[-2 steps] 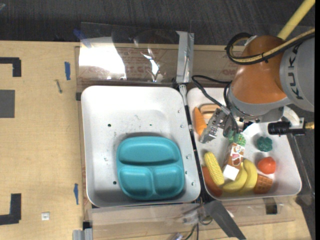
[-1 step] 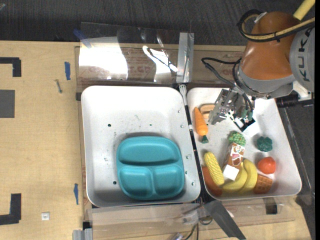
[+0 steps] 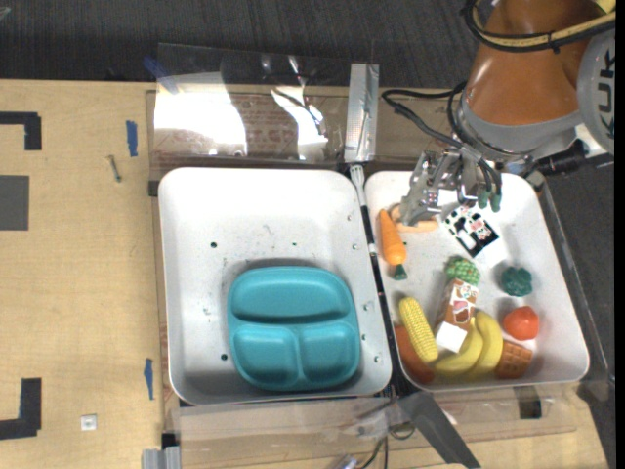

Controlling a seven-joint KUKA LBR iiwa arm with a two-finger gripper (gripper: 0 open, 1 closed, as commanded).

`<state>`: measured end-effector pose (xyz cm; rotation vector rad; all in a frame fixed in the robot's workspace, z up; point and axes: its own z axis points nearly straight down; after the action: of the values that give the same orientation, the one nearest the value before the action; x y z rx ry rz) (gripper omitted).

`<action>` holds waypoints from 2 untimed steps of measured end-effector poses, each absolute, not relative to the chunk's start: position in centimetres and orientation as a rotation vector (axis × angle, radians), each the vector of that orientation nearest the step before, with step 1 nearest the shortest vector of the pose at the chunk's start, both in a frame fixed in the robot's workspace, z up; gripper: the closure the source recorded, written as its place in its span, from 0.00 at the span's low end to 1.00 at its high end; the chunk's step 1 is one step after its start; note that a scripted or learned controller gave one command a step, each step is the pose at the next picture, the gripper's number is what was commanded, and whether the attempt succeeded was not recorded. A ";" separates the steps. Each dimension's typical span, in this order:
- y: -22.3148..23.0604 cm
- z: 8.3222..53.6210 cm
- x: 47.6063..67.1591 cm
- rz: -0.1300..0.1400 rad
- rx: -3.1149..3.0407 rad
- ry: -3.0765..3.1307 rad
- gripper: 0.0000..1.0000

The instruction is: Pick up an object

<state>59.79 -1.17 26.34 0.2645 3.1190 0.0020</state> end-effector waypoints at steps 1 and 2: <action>0.4 25.8 63.6 0.002 0.079 3.132 1.00; -1.0 24.6 65.6 0.001 -0.113 3.130 1.00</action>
<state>65.59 -1.00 24.57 -0.1131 3.1296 0.0005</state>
